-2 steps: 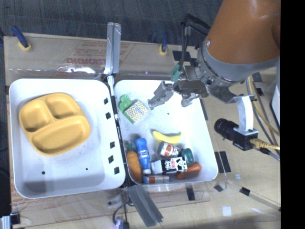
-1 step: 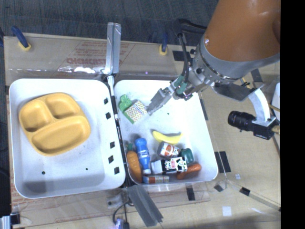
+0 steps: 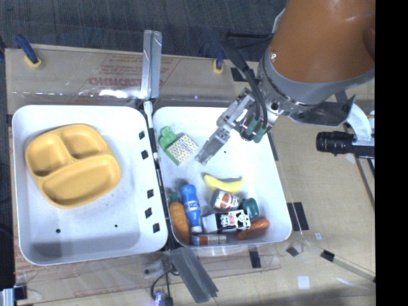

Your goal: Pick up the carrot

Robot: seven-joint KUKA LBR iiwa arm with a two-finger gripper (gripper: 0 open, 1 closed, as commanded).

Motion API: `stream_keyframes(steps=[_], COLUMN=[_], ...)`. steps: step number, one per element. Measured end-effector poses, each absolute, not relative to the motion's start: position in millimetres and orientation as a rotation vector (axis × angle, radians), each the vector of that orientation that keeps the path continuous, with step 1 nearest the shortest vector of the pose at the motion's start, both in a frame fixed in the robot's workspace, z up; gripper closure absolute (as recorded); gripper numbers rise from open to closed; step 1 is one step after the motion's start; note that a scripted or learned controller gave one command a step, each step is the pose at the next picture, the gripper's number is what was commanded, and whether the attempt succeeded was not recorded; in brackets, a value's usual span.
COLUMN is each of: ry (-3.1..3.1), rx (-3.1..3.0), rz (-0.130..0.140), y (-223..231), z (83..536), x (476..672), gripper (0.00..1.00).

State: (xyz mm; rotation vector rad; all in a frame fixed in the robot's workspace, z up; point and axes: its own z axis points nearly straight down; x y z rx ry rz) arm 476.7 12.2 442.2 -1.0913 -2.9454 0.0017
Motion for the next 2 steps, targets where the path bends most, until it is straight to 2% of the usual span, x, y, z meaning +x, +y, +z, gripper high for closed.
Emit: stream_keyframes(steps=[1, 2], ry=[-3.047, -3.133], rx=[-0.763, 0.248], rz=[0.002, 0.001], y=[21, 33], z=[442, 443], x=[476.7, 476.8], gripper=[0.00, 0.00])
